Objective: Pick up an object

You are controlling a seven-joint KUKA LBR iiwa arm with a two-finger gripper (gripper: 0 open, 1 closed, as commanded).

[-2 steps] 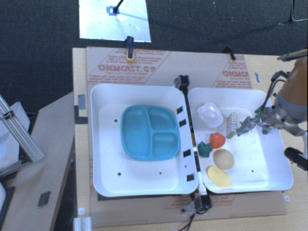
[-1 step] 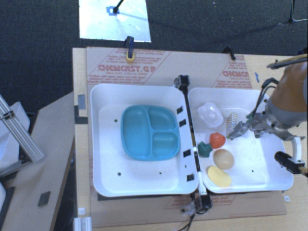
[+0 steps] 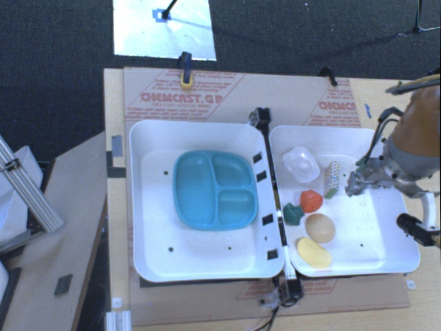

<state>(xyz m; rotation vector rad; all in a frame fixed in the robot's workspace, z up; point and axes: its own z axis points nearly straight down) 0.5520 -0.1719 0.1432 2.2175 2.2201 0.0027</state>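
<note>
The right bin (image 3: 375, 243) holds several small items. A clear plastic piece (image 3: 301, 163) lies at its back left, with a white ribbed strip (image 3: 333, 175) beside it. In front of these sit a red round piece (image 3: 311, 201), a green piece (image 3: 293, 214), a tan egg-shaped piece (image 3: 320, 227) and a yellow lemon-like piece (image 3: 313, 252). My gripper (image 3: 355, 183) hangs low over the middle of this bin, just right of the ribbed strip. Nothing is visibly held in it.
The left bin (image 3: 148, 205) bears a blue divided plate (image 3: 213, 189). A black clipped divider (image 3: 270, 192) runs between the two bins. The grey arm with its orange band (image 3: 417, 126) covers the right bin's far right side. Cardboard lies under both bins.
</note>
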